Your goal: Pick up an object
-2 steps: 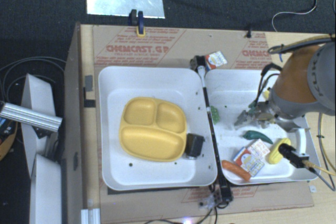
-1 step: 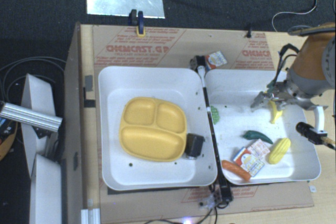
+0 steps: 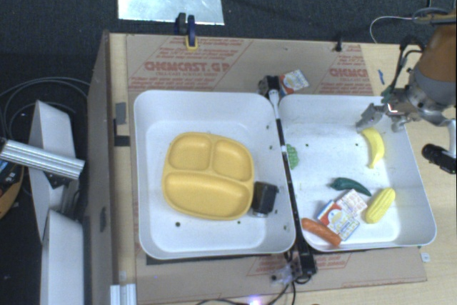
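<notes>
Hovering at the far right of the right bin, the gripper is seen just above a banana. Nothing is gripped; its fingers appear spread. The banana lies on the bin floor, so the pick is judged not yet done.

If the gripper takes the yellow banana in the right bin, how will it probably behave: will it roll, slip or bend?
The banana looks like a smooth moulded toy, so it is probably stiff and light, and may slip between narrow fingers. Its curved shape lies flat on the right bin floor, so it should pivot or slide more than roll when pushed. The gripper is just above its upper end.
</notes>
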`<state>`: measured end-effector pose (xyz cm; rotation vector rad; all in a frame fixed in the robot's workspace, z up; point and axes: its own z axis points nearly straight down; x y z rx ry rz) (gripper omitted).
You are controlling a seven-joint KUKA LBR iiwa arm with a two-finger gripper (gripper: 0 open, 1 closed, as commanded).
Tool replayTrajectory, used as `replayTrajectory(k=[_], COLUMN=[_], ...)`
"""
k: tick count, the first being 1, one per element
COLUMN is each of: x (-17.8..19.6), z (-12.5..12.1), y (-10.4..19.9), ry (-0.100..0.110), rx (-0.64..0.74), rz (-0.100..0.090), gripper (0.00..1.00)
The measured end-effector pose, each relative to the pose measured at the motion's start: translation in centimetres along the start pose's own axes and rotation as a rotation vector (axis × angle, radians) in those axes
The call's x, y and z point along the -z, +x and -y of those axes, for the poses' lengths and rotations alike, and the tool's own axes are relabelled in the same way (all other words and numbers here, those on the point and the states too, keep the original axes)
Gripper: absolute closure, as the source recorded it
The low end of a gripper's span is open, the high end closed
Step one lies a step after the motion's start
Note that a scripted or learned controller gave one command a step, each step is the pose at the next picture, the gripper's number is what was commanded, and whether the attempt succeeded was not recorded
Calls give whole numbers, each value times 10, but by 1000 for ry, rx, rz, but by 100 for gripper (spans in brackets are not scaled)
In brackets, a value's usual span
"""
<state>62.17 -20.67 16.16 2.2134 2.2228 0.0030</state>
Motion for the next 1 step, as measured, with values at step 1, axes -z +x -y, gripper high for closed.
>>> replayTrajectory(k=[1], x=[-1], z=[0], y=[0], ry=[2], rx=[0], rz=[-1], gripper=[0])
